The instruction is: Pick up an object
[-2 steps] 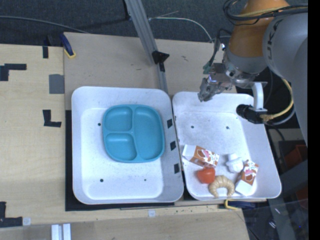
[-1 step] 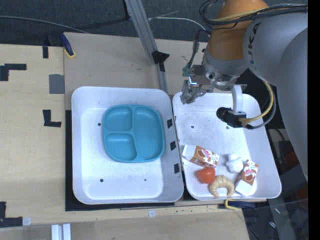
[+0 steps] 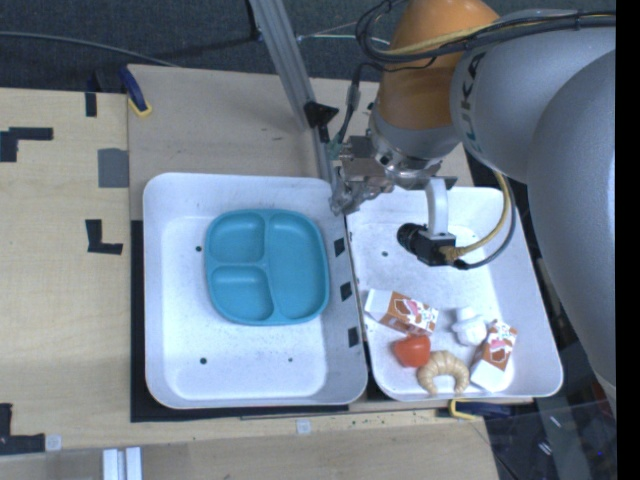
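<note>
My gripper (image 3: 346, 194) hangs over the far end of the divider between the two bins, at the right bin's (image 3: 530, 313) back left corner. Nothing shows in it. The loose objects lie apart from it, along the near edge of the right bin: a red and white carton (image 3: 404, 313), a red tomato (image 3: 410, 350), a tan croissant (image 3: 445, 370), a small white piece (image 3: 467, 325) and a second small carton (image 3: 497, 346). The arm's grey body and orange band (image 3: 430, 53) cover the bin's far right part.
A blue divided plate (image 3: 267, 266) lies in the left bin (image 3: 170, 298). A slanted metal rail (image 3: 285, 53) runs down to the bins' back edge beside the gripper. A black cable fitting (image 3: 422, 243) hangs over the right bin's middle.
</note>
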Action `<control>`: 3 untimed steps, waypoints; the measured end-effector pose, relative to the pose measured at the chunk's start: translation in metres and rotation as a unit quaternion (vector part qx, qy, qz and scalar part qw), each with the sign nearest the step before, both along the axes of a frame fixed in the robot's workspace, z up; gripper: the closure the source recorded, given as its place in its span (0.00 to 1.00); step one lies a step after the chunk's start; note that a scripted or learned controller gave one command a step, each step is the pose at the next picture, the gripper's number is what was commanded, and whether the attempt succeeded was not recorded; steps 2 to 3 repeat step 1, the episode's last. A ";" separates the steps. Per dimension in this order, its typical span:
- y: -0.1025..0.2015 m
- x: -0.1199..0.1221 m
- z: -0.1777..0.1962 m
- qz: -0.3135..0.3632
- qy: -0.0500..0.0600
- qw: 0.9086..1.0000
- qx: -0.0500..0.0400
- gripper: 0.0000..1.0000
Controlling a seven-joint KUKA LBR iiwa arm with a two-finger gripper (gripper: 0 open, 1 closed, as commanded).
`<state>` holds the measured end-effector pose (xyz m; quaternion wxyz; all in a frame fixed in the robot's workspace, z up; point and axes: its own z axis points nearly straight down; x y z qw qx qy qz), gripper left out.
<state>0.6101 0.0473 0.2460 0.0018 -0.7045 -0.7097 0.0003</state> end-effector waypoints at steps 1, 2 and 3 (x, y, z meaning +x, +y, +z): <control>0.053 -0.016 -0.019 0.000 0.001 1.000 -0.001 1.00; 0.053 -0.016 -0.019 0.000 0.001 1.000 -0.001 1.00; 0.053 -0.016 -0.019 0.000 0.001 1.000 -0.001 1.00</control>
